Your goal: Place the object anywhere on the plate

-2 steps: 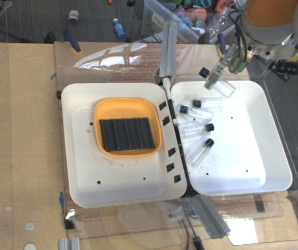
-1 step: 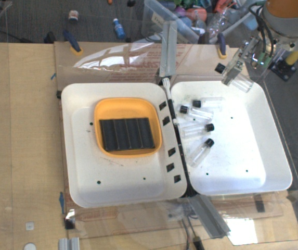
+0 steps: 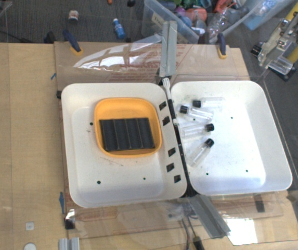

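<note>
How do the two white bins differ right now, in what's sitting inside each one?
The left bin holds an orange plate with a dark ribbed block lying on it; the right bin holds several small clear vials with black caps. The left bin's load sits near its middle, while the right bin's vials cluster toward its left side, by the divider. Both are shallow, white, rounded at the corners, and sit side by side.

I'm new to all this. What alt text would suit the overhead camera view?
Two shallow white bins sit side by side on a wooden bench. The left bin holds an orange plate bearing a dark ribbed block; the right bin holds several clear vials with black caps.
</note>
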Robot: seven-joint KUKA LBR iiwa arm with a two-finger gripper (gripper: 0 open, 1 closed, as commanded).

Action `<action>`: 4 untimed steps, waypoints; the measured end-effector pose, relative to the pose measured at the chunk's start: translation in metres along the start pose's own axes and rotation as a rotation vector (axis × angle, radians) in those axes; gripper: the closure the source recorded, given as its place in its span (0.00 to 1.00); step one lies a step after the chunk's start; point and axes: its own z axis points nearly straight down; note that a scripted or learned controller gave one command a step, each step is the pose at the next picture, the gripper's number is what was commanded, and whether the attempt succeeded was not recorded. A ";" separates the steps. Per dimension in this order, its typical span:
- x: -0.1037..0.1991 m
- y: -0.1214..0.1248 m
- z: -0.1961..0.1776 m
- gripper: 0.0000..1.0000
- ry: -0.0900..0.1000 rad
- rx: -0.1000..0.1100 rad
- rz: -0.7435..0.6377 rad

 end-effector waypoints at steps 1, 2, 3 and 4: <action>-0.032 -0.044 -0.020 1.00 -0.003 0.000 -0.341; -0.051 -0.073 -0.019 1.00 -0.003 0.000 -0.371; -0.051 -0.075 -0.020 1.00 -0.004 -0.001 -0.701; -0.056 -0.072 -0.019 1.00 -0.004 -0.001 -0.999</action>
